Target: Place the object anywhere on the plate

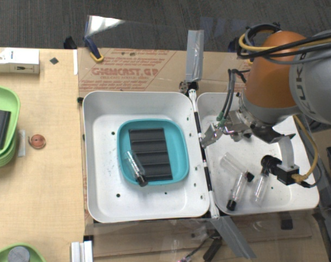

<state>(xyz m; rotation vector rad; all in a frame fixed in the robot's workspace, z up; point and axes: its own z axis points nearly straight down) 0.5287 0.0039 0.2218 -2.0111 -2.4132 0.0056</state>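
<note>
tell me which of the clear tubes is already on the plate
The tube lying across the teal plate's black insert, left bin. The other tubes lie in the right bin.

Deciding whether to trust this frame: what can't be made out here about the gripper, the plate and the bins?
- Gripper: wrist covers it; finger state unreadable.
- Right bin: arm hides its upper part.
- Clear tubes there: transparent, outlines and count uncertain.
- Tube on the teal plate: too small to identify.
</note>
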